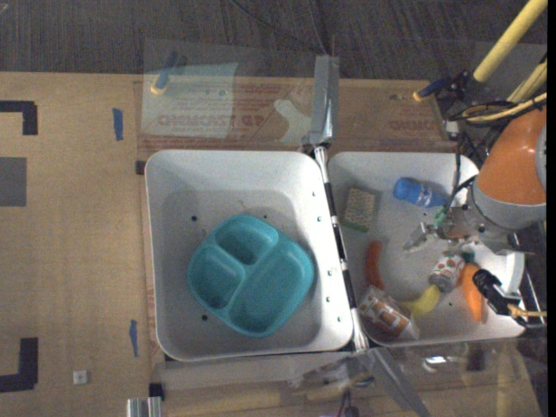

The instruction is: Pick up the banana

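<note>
We look down on a bench with two white bins side by side. The left bin [165, 189] holds a teal divided plate [251, 274], lying flat near its middle. In the right bin [382, 165], the banana [426, 301] lies near the front wall, a short yellow curve just beside a printed packet [446, 270] and close to a snack cup [385, 314] tipped into the front left corner. An orange carrot [472, 293] sits just to the banana's right, and a red sausage-shaped piece [374, 264] lies along the bin's left side. A blue bottle [414, 191] rests toward the back, with a tan sponge [359, 208] near the divider. The arm, with its orange band [518, 170], reaches in from the right; its gripper [432, 230] hangs over the bin's middle, behind the banana and apart from it. We cannot tell how wide its tool stands, nor see anything in it.
</note>
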